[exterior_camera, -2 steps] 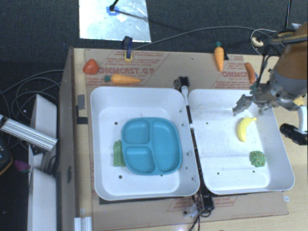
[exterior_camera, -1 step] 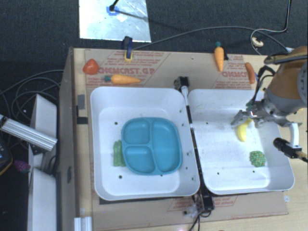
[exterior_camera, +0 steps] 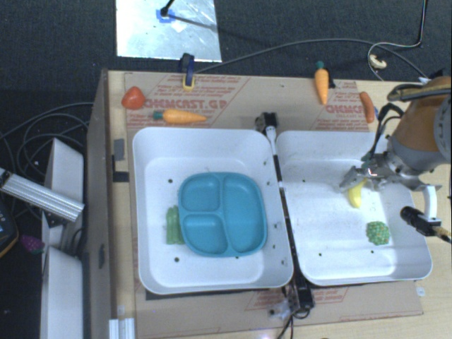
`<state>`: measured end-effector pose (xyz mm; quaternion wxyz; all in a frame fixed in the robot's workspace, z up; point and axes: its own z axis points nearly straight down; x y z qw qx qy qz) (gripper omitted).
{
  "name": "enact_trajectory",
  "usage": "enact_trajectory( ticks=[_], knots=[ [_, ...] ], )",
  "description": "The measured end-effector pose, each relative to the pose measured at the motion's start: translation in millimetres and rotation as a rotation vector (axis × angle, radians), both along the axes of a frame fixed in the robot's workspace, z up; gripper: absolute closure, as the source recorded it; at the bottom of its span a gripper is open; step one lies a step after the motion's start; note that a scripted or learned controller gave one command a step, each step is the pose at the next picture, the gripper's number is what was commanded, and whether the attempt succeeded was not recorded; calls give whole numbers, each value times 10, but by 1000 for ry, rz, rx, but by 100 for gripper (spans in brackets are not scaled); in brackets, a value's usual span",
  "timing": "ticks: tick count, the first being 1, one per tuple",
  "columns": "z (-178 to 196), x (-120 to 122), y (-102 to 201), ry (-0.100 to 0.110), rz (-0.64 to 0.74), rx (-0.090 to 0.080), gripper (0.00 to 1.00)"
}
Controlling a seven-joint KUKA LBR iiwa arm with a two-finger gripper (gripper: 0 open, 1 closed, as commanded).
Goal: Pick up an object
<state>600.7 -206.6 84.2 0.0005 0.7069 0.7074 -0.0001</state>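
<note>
Hand (exterior_camera: 364, 177) low over the right bin (exterior_camera: 318, 260), at a small yellow object (exterior_camera: 354, 197).

Metal fingers reach down to the yellow object's upper end, but their tips blur into it, so I cannot tell whether they are apart or closed, nor whether they touch it. A green broccoli-like piece (exterior_camera: 378, 232) lies near, toward the bin's front. The arm (exterior_camera: 424, 129) is cut off at the right edge. In the left bin (exterior_camera: 162, 260), a blue divided plate (exterior_camera: 221, 213) partly hides a green item (exterior_camera: 172, 226).
</note>
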Motion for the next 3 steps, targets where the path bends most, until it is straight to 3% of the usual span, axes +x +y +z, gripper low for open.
enact_trajectory(
  ticks=[1,2,3],
  knots=[
    [112,13,-1,-4,1,-1,100],
    [1193,61,799,-7,5,1,100],
    [1513,-272,1682,-1,4,2,100]
  ],
)
